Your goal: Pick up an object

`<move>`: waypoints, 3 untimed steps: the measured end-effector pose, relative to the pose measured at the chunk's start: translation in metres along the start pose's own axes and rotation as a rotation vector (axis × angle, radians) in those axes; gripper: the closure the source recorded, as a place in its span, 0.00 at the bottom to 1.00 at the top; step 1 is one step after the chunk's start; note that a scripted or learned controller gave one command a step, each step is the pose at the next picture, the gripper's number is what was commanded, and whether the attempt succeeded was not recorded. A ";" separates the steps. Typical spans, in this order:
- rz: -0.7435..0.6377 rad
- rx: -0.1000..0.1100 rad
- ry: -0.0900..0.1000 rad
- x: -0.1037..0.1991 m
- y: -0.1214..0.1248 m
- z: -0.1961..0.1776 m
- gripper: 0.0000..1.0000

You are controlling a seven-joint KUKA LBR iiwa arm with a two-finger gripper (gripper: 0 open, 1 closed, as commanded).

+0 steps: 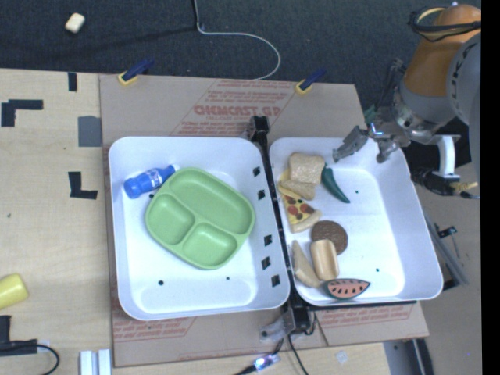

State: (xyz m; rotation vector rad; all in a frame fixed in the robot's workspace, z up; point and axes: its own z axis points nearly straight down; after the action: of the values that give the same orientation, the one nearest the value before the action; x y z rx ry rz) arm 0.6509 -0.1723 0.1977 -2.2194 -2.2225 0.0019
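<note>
A light wooden bench (47,233) carries a sheet of brown cardboard (226,108) with red print, held at its far edge by a yellow-and-blue clamp (134,71) at eleven o'clock and another clamp (311,80) at one o'clock. Two shallow white bins sit side by side on the cardboard: the left bin (129,287) and the right bin (406,264), touching along the middle. Black tape marks (22,112) lie on the bare wood at nine to ten o'clock. A yellow object (12,290) rests on the bench at eight o'clock, at the picture's edge. A black cable (31,350) lies at seven o'clock.
</note>
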 end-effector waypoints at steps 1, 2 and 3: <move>0.005 -0.002 0.001 0.021 -0.065 0.115 0.00; 0.008 -0.012 -0.010 0.062 -0.143 0.110 0.00; 0.004 -0.009 -0.001 0.064 -0.140 0.099 1.00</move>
State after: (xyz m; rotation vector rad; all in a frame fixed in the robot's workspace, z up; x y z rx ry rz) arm 0.5106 -0.1089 0.0984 -2.2286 -2.2233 -0.0073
